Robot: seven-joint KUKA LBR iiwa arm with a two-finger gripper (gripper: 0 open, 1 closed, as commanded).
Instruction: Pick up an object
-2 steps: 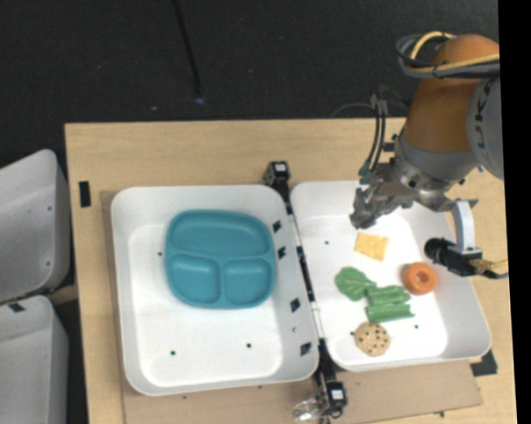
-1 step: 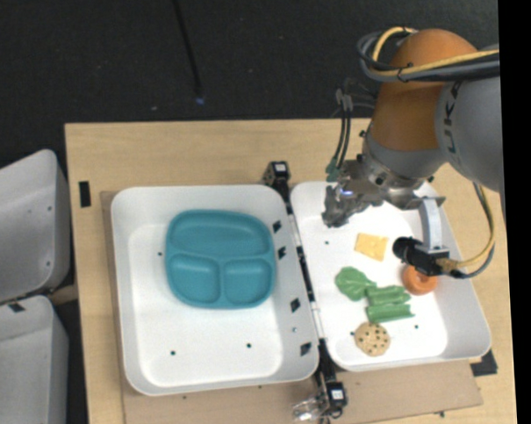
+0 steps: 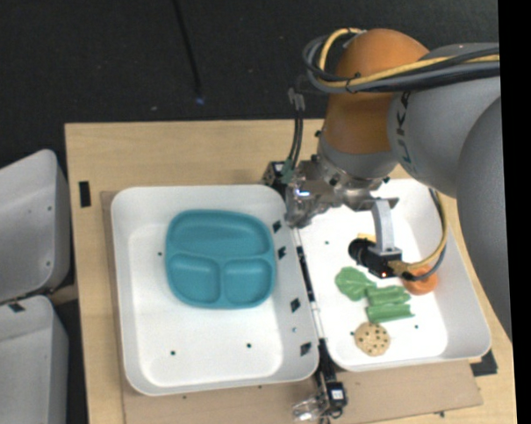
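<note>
Wooden bench [image 3: 175, 153] bears 2 white bins [image 3: 129, 344]. We judge the cookie [image 3: 372, 338], just below the green pieces [image 3: 381, 300], light, stiff, crumbly: pinch its rim. Whether the gripper [image 3: 300, 205] is open or closed, we cannot tell.

A teal three-section plastic plate [image 3: 220, 257] lies left of centre in a white bin [image 3: 149, 365]. Lower right, green plastic vegetables [image 3: 388, 311] sit beside a round speckled cookie [image 3: 372, 338]; the gripper [image 3: 298, 205] hangs mid-frame.

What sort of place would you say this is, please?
Most likely a robotics lab set up for picking trials: a grey robot arm with an orange band reaches over two shallow white plastic bins, one holding a teal divided plastic plate, the other a round speckled cookie.
</note>
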